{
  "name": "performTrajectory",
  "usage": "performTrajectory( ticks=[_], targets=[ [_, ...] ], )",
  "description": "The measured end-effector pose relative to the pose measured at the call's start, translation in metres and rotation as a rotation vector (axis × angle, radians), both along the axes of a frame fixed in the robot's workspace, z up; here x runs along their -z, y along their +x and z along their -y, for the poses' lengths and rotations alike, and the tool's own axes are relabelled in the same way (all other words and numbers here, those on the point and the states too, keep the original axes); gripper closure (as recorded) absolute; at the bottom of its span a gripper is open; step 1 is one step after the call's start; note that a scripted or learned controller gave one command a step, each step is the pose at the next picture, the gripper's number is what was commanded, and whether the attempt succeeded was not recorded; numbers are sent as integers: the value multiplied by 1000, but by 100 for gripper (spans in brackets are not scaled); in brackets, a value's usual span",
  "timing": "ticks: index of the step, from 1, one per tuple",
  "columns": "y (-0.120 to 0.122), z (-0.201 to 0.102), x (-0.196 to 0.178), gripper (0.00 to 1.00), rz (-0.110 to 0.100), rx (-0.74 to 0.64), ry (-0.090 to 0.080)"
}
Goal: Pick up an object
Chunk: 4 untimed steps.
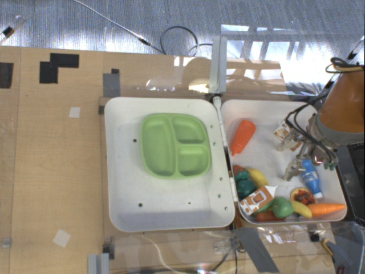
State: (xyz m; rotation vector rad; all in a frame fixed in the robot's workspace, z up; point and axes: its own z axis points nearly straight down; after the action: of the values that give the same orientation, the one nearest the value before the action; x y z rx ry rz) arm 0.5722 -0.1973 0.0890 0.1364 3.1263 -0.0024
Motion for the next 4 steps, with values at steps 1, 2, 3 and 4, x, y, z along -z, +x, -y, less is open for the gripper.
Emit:
performTrajectory(
  ticks=[1,2,3,4],
  targets=[
    [-8,1,0,0,2,76,1],
    [-19,7,0,0,1,39,0],
    [54,-20,1,0,1,283,5],
    [10,9,0,0,-2,280,3]
  ],
)
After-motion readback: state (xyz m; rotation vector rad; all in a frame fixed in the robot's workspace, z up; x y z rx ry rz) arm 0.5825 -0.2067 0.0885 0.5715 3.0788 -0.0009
